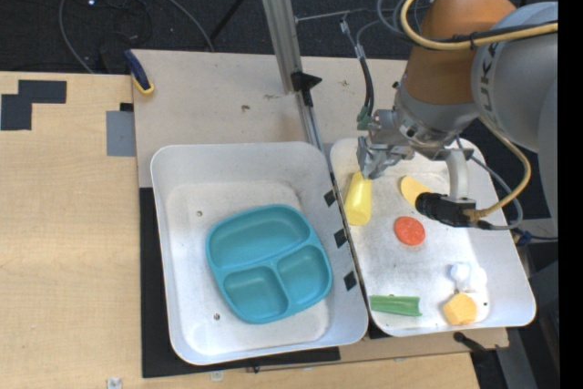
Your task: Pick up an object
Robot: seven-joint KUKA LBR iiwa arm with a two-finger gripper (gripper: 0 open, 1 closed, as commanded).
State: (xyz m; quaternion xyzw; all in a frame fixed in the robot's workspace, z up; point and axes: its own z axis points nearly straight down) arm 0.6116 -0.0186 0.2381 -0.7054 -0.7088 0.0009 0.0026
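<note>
My gripper (374, 163) hangs over the far left part of the right bin (510, 305). Just below its tip lies a yellow oblong object (358, 200), close to the bin's left wall. Whether the gripper touches it I cannot tell. A second yellow piece (412, 188) lies to the right of the gripper, partly hidden by the wrist. A red-orange round object (410, 231) sits in the bin's middle. Near the front lie a green flat piece (394, 305), an orange-yellow lump (461, 309) and a small white object (458, 272).
The left bin (173, 196) holds a teal divided plate (268, 262). An upright metal post (278, 23) stands behind the bins, close to the gripper's left. The grey arm with its orange band (455, 32) covers the far right of the right bin.
</note>
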